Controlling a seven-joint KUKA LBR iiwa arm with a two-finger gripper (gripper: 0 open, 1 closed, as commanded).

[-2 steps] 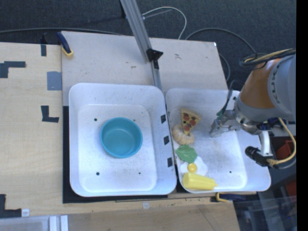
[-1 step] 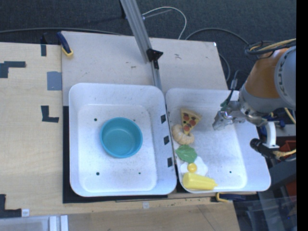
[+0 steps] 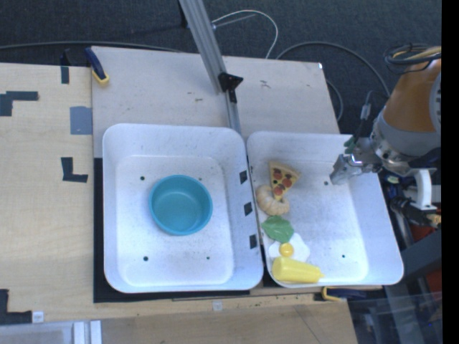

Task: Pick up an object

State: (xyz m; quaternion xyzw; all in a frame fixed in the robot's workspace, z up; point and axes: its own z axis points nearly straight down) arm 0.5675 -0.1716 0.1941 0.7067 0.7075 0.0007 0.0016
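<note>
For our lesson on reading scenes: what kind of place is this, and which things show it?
Probably a robotics lab bench: a robot arm, two white bins, toy food like a pizza slice.

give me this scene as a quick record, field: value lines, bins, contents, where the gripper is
left bin: holds a blue bowl, upright, near the middle
right bin: toy food in a row along its left wall
row, far to near: pizza slice, bread piece, green leaf, fried egg, yellow piece
gripper: over the right bin's far right part, apart from the food
held item: none seen
</note>
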